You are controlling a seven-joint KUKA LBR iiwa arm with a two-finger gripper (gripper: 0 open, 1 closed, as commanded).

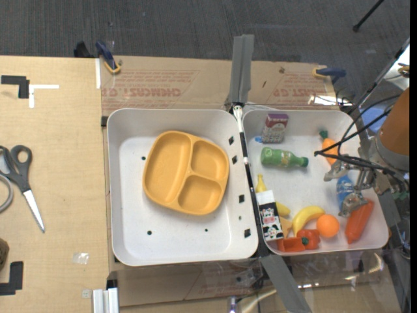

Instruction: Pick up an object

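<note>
Nearest us, along the front wall of the right bin (326,248), lie a red pepper (301,242), an orange (328,226), a banana (306,216) and a carrot (358,222), all smooth, glossy plastic toys. Further back we see a green bottle (283,158) on its side, a small purple carton (275,127) standing, and a cow-print carton (267,215) against the divider.

Over the right end of that bin the gripper (350,186) hangs among cables, just above the carrot's top and a blue item (344,188) that we can't make out. Whether its jaws are parted or closed we cannot tell, and we see nothing clearly between them.

We judge the step in hand to be the descent onto a target, most likely the carrot or its blue neighbour. Next we need the fingers to straddle one piece squarely; the carrot is tapered and slick, so a grip across its thicker middle looks safest.

In the left bin (124,194) sits a yellow three-part plate (186,173), matte and rounded.
</note>
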